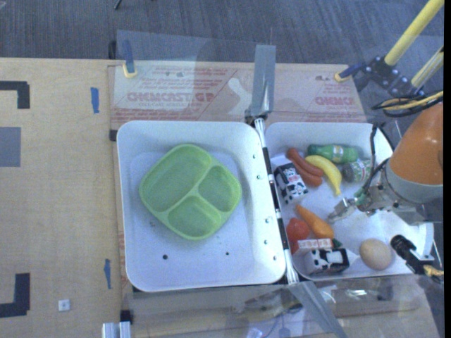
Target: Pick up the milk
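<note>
A black-and-white cow-patterned milk carton lies in the right bin, close to its left wall. A second cow-patterned carton with a red-and-white top lies at the bin's front edge. My gripper hangs over the middle of the right bin, right of the first carton and above the second, touching neither. It is open with nothing between its fingers.
Also in the right bin are a sausage, a banana, a green bottle, a carrot, a red pepper and an egg. The left bin holds a green divided plate.
</note>
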Available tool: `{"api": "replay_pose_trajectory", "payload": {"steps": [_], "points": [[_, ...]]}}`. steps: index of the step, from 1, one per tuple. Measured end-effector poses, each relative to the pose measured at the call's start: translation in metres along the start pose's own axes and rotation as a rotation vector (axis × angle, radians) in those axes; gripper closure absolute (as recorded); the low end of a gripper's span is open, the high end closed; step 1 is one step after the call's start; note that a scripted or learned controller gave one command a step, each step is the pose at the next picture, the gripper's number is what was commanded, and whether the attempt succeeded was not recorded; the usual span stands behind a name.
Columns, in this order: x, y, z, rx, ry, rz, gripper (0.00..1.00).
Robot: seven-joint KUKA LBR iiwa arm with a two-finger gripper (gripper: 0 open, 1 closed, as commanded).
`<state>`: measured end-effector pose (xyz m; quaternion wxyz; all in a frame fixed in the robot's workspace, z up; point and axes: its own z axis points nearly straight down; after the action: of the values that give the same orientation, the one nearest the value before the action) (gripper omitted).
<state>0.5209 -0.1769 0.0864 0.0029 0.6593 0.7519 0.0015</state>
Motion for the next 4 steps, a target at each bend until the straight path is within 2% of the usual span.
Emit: {"api": "replay_pose_trajectory", "payload": {"steps": [1, 2, 3, 4], "points": [[-0.001, 0.001, -0.01, -0.004, 0.0, 0.003, 1.0], [-0.03, 0.019, -0.054, 0.003, 0.001, -0.148, 1.0], [0.04, 0.022, -0.174, 0.007, 0.0, 0.28, 1.0], [0.047, -0.026, -0.143, 0.01, 0.002, 0.34, 1.0]]}}
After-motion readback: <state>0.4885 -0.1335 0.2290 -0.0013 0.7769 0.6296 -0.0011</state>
